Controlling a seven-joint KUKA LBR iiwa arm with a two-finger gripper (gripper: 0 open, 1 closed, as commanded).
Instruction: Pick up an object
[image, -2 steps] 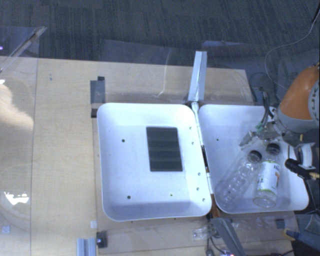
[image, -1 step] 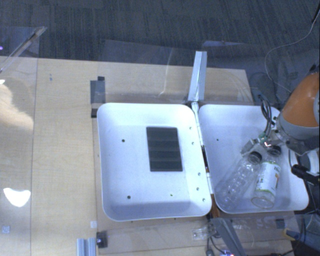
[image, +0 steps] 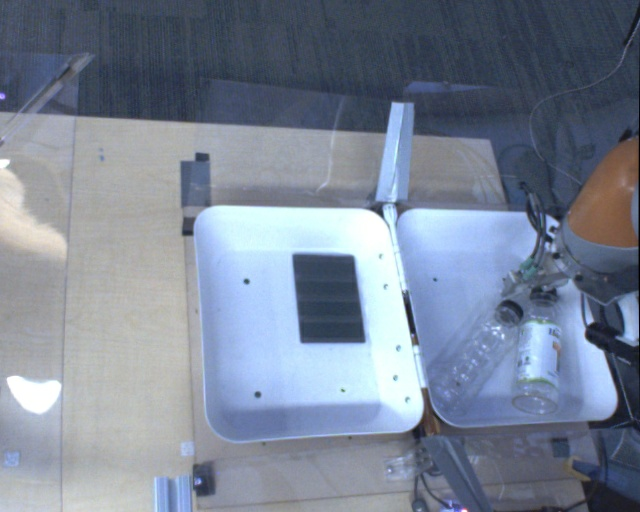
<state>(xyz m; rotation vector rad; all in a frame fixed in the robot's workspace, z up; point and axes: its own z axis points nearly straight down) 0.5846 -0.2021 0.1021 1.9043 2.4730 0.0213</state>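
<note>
Task state: nothing lifted yet. Gripper (image: 535, 272) low in the right bin (image: 440, 240), just above two clear bottles; whether it is open or closed cannot be told. Plain bottle (image: 472, 356) lies slantwise on the bin floor; labelled bottle (image: 537, 364) lies just beside it. Grasp and lift remain. Left bin (image: 230, 300): one dark slab (image: 327, 298). Surface: pale wooden bench (image: 110, 300); dark carpet (image: 300, 50) beyond.

Grey arm (image: 600, 255) with rounded orange band, black cables, small metal hand (image: 532, 275)
</note>
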